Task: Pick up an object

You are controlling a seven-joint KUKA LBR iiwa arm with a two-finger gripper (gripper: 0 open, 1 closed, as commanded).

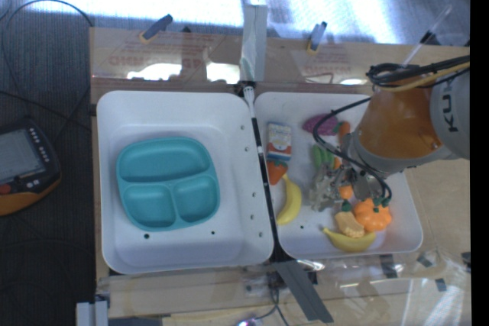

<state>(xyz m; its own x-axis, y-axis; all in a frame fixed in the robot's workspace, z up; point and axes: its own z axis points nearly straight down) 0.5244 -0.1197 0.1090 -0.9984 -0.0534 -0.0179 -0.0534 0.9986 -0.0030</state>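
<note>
Wooden tabletop (183, 57) under bright striped light, dark floor around it, handheld pendant (23, 160) at 9 o'clock off the bench. Two white bins side by side. Left bin (114, 111) holds a teal divided plate (166, 181), three compartments, sitting roughly mid-bin.

Right bin (409, 229) holds the toy clutter. Small carton (279, 141) with picture label lies near the divider, upper-left part of the bin; orange piece (275, 172) just below it at 6 o'clock. Yellow banana (290, 202) at 5 o'clock from the carton, curved, close to the divider. Purple item (321, 124) at 12 o'clock of the pile, green pieces (319, 156) under it. Orange pumpkin-like toy (373, 214) at lower right, touching a second yellow banana (350, 239) along the bin's front edge.

Arm (397, 126) enters from 3 o'clock, orange band over the right bin, black cables looping over it. Gripper (336, 191) is down low in the clutter, between the green pieces and the pumpkin toy. Fingers blend with grey items under them; cannot tell how wide they stand or whether anything is between them.
</note>
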